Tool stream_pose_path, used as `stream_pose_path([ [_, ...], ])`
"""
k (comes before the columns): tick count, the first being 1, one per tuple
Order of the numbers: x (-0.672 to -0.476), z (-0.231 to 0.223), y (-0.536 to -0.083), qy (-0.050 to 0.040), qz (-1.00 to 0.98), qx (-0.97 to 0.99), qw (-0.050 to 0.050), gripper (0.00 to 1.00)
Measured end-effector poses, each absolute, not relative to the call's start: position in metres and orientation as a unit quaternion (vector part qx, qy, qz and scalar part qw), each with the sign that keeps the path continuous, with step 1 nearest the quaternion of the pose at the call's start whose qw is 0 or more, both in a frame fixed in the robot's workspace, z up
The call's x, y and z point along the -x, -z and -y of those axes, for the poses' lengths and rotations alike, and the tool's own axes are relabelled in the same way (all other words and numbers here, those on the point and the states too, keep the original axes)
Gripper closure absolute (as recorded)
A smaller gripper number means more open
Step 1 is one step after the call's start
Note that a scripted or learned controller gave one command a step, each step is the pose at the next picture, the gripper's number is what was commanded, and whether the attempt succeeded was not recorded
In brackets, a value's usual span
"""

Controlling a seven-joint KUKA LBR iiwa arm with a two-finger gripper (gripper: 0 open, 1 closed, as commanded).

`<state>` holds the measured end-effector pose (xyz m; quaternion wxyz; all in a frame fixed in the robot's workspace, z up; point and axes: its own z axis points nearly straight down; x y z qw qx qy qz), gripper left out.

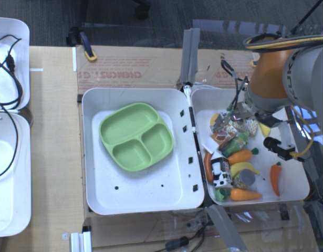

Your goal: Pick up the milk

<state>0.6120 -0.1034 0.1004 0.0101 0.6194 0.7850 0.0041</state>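
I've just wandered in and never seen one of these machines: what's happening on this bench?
A grey robot arm with an orange band reaches in over the right-hand white bin, which holds a heap of toy food: orange carrots, a yellow banana and a small black-and-white milk carton. The arm sits above the far side of the heap, and the carton lies apart from it at the near-left. The left-hand white bin holds a green divided plate.

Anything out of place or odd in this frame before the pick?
Nothing looks spilled or damaged. The right bin holds a crowded jumble: the milk carton lies among carrots, a banana and snack packets, hemmed in on several sides. The green divided plate sits alone in the left bin.
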Motion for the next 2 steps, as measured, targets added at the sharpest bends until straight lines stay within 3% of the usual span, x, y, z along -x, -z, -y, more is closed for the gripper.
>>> stream_pose_path([
  [1,-0.6128,0.1062,-0.1091,-0.0035,-0.783,-0.621,0.012,1.00],
  [2,-0.6126,0.1062,-0.1089,-0.0033,-0.784,-0.621,0.012,0.00],
])
